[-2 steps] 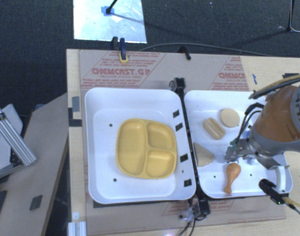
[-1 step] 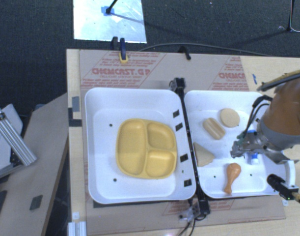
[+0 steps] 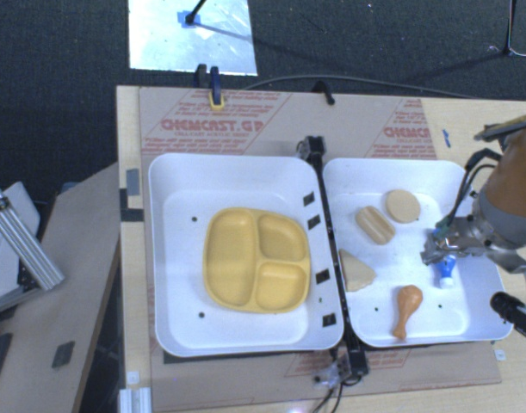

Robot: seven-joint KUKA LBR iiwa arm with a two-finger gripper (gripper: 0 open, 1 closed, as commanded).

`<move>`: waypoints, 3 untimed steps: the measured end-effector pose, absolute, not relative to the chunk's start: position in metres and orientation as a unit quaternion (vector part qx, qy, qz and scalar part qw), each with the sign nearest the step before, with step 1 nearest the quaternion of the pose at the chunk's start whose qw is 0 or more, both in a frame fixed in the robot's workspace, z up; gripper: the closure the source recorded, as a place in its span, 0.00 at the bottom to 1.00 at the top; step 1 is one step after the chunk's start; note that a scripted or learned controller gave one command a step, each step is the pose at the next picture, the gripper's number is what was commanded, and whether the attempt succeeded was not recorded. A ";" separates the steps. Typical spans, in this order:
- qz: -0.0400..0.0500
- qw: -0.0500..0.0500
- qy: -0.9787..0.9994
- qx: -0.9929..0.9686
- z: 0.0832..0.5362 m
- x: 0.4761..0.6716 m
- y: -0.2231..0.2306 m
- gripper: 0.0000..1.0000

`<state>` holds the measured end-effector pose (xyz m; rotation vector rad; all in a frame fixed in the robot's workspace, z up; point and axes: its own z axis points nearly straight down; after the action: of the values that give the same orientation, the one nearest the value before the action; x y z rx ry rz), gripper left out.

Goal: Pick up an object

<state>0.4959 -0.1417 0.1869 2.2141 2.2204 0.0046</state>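
Looking like a robotics lab: white bins (image 3: 245, 172) sitting on a clamped "CHEMCAST GP" sheet (image 3: 213, 126), aluminium framing (image 3: 21, 235) lying at nine o'clock.

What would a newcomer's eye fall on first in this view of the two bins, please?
Most striking is the yellow divided plate, alone in the middle of the left bin. Next comes the right bin with its toy foods: a round cracker, a hot dog bun and a drumstick. The gripper hangs over that bin's right side.
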 end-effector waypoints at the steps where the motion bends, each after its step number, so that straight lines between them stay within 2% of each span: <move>1: 0.002 0.003 0.708 0.706 0.231 0.500 -0.146 1.00; 3: 0.001 0.001 0.710 0.704 0.236 0.537 -0.056 1.00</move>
<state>0.5375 -0.0557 0.2361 2.2104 2.2298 0.0045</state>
